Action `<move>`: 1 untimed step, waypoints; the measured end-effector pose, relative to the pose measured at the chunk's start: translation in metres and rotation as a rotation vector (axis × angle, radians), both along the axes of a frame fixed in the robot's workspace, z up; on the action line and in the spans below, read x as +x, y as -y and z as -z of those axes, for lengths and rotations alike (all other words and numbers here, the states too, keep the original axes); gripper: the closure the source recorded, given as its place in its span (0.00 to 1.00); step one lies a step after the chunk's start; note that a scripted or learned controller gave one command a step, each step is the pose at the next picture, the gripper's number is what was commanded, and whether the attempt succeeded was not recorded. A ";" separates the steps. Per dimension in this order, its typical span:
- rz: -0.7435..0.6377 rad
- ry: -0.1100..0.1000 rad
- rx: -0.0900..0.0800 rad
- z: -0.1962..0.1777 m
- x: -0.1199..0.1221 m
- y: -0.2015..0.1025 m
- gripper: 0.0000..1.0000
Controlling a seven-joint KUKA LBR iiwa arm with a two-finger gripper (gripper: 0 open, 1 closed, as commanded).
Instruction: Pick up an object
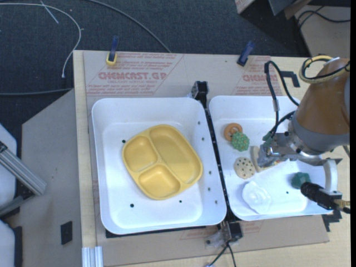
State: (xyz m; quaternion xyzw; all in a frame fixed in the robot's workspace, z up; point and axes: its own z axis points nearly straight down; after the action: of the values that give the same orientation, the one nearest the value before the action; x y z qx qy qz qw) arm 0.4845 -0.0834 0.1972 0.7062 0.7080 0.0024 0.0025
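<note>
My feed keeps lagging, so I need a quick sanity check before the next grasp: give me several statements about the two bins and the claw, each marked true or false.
1. The yellow divided tray lies in the left bin. True.
2. The green broccoli piece lies in the left bin. False: it lies in the right bin, beside the orange ring.
3. The claw is over the right bin. True.
4. The speckled cookie rests on the yellow tray. False: it lies in the right bin, near the claw.
5. A dark green object lies in the right bin. True.

yellow tray [161, 160], white bins [111, 204], green broccoli [241, 142], speckled tan cookie [244, 167]
</note>
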 end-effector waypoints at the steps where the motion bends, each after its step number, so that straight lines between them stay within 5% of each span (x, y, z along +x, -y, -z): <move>1: 0.001 -0.005 0.000 -0.006 0.001 0.000 1.00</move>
State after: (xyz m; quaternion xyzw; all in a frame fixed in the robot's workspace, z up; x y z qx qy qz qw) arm 0.4853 -0.0831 0.2034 0.7067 0.7075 0.0008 0.0006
